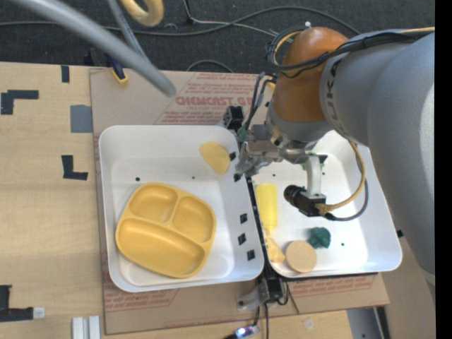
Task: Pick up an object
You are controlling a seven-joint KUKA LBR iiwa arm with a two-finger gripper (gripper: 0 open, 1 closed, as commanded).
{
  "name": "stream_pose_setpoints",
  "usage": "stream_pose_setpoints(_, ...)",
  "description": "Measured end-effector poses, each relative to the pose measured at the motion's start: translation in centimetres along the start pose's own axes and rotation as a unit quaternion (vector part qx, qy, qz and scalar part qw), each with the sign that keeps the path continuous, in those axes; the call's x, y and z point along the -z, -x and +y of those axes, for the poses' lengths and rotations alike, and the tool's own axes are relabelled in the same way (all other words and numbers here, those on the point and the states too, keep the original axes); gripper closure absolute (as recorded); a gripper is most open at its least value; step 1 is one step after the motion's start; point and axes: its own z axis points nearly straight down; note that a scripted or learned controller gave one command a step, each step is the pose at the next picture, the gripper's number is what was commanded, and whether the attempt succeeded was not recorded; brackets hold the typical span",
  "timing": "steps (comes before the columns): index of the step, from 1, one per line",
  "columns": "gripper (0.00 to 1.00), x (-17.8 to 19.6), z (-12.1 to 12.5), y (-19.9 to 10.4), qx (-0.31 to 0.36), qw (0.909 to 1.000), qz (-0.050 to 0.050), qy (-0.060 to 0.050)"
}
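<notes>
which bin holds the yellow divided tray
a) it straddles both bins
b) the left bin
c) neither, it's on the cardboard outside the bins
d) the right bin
b: the yellow divided tray lies flat inside the left bin, wholly left of the divider between the bins; the right bin holds a yellow block, a tan disc and a small green object instead.
</notes>
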Motion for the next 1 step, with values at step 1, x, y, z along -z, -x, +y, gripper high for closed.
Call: stream_pose_setpoints(1, 1.00, -0.23, -1.48, -6.21, 0.000, 1.0000, 0.000, 0.000)
